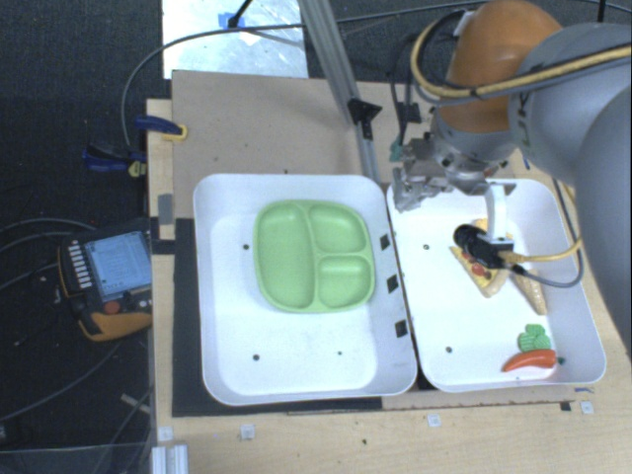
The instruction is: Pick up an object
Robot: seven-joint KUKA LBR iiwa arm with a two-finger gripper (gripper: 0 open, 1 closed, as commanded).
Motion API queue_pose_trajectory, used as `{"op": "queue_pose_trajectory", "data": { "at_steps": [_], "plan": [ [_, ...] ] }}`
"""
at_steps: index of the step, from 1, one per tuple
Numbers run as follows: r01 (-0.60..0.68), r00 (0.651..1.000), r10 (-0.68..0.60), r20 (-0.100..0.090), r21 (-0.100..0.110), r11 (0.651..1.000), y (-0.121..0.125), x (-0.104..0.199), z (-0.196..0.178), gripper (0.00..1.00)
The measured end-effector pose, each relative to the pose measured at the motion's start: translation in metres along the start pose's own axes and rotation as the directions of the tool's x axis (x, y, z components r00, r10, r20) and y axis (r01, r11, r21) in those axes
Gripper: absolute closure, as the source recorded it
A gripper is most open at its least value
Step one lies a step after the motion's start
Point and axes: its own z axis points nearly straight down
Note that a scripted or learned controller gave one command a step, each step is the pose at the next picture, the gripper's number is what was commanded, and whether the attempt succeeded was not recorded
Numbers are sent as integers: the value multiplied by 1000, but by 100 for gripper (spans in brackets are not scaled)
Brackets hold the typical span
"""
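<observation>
My gripper (pixel 408 194) hangs over the far left corner of the right bin (pixel 444 304), close to the wall shared with the left bin. Nothing shows beneath it but bare white floor. A yellow and red toy pizza slice (pixel 488 276) lies near the middle of the right bin, to the right of the gripper and nearer the front. A tan wedge-shaped piece (pixel 531 295) lies just beyond its right end. An orange toy carrot with a green top (pixel 531 355) rests in the front right corner of that bin.
The left bin (pixel 296 354) holds a light green divided plate (pixel 314 255) in its far half. The grey arm and its orange band (pixel 499 42) loom over the far right of the bench. Clamps and a blue handheld unit (pixel 111 265) sit off the bench at left.
</observation>
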Motion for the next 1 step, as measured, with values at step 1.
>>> {"op": "queue_pose_trajectory", "data": {
  "at_steps": [1],
  "plan": [
    [0, 1000, 0, 0, 0, 1000, -17, 49, 0, 100]
  ]
}}
